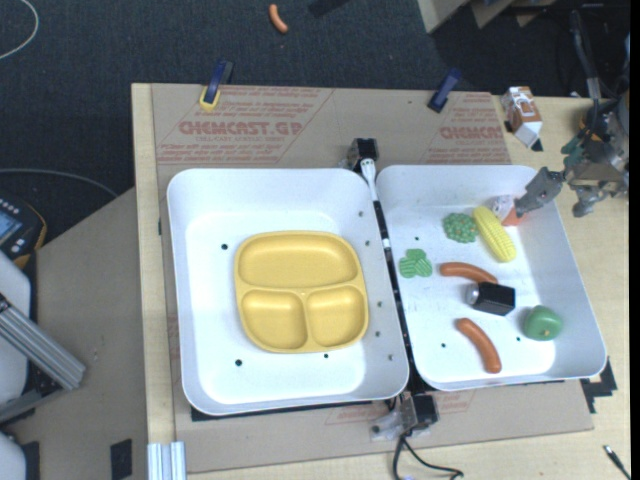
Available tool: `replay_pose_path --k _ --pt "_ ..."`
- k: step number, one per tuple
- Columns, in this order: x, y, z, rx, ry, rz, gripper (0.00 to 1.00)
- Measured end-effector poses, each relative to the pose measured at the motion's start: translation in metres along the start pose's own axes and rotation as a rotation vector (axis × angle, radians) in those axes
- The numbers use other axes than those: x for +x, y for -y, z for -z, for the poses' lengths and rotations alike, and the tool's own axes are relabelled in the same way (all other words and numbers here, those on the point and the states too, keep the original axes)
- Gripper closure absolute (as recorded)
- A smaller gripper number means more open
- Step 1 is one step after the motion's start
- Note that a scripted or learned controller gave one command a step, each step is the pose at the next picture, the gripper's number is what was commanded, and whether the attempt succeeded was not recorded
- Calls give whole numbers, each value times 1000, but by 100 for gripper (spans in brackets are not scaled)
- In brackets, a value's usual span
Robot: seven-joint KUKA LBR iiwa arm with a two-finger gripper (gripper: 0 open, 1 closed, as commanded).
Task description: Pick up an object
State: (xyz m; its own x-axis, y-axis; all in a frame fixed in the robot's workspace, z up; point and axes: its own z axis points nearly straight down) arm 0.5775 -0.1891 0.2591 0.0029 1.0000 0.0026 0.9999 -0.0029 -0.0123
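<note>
Robotics lab or test cell, not home. Desk (300,128) topped with brown protective board printed "CHEMCAST GP", held by clamps (213,86) at far edge. Two white bins (190,268) joined side by side, cable (405,458) trailing off near edge. Aluminium framing (40,353) at left. Dark carpet floor (120,28) with loose wire. Toy plastic food (480,343) as test props in right bin, yellow divided plate (300,290) in left.

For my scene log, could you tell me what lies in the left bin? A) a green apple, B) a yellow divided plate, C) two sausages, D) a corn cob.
B: the yellow divided plate lies alone in the left bin, while the food items lie in the right bin.
</note>
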Motion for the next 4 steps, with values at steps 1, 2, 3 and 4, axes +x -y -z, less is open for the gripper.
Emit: replay_pose_path --k 1,2,3,4 --pt "1 -2 7 -12 3 3 0" --pt "1 -8 -38 -7 1 3 0" --pt "2 -9 -81 -6 1 3 0" --pt "-3 -18 -137 -6 1 3 0"
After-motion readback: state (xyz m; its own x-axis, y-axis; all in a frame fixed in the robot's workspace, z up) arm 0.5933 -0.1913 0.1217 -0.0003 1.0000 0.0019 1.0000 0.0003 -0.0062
